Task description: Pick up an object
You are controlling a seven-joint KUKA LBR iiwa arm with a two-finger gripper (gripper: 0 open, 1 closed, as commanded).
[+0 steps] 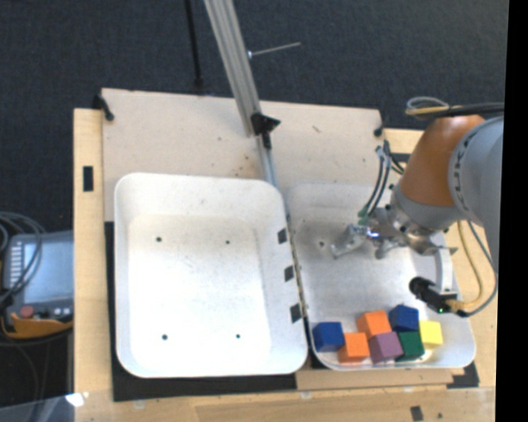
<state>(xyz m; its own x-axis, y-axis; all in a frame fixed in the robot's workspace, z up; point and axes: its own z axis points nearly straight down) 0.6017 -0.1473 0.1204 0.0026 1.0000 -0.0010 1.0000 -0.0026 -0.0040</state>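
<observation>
Over the right bin (pixel 320 212), the pincer (pixel 356 241) hangs above bare floor; its opening cannot be judged. The coloured blocks (pixel 382 334) lie clustered at the bin's near edge, apart from the pincer.

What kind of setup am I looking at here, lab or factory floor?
Likely a robotics lab test bench: two shallow white bins on a plywood bench, small coloured cubes clustered in the right bin, and a grey arm with an orange band reaching in.
</observation>
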